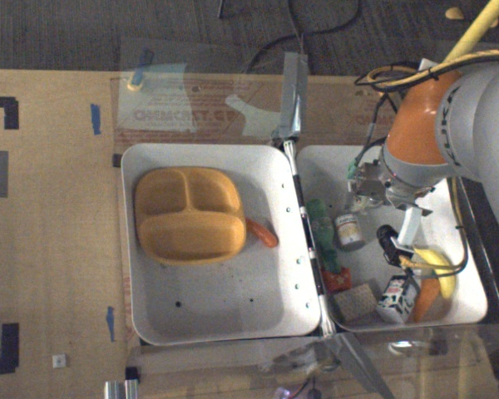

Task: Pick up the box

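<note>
Arm: the grey arm (474, 115) with its orange band (420, 123) is reaching in from the right and hanging over the far half of the right bin (474, 306).
Gripper: the gripper (368, 191) is hovering above the right bin's far-left area; whether it is released or clenched cannot be told, and nothing is showing in its grasp.
Box: the box (395, 298), a small white carton with dark print, is lying near the right bin's near edge, toward its near-right corner, well apart from the gripper.
Beside the box: a carrot (427, 299) is lying just to its right, a banana (437, 264) is resting just beyond it, and a grey-brown sponge block (358, 302) is sitting to its left along the near edge.
Other right-bin contents: a small can (347, 229) is standing near the bin's middle, just below the gripper; a green object (323, 231) and a red item (337, 279) are lying along the left wall.
Left bin: the left bin (233, 306) is carrying an orange compartment tray (189, 214) in its far-left part, with an orange toy carrot (263, 233) touching the tray's right edge.
</note>
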`<state>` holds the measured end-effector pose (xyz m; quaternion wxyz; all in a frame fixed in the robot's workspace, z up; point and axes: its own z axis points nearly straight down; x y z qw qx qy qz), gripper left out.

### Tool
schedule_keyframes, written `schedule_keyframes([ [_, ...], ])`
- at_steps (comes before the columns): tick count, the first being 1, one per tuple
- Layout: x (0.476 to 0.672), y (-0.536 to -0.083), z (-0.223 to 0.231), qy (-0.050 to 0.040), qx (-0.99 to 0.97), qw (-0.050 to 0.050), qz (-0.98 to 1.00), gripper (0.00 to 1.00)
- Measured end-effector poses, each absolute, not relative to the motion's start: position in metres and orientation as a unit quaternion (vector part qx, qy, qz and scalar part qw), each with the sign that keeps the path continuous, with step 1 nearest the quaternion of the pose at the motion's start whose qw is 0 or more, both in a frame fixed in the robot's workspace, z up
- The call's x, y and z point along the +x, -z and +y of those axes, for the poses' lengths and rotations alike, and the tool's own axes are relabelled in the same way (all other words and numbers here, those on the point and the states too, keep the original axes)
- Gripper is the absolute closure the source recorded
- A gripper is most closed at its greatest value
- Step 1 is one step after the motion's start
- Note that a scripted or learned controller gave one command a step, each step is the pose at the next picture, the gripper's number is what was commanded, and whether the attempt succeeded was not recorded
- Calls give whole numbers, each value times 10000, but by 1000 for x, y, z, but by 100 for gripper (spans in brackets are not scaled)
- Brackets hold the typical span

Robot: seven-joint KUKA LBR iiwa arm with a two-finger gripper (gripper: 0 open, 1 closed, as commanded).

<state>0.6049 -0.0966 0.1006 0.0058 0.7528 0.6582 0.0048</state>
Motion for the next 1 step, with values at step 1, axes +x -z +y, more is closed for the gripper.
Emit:
schedule_keyframes([
  [1,605,-100,-96,-47,7526,56,6584,0],
])
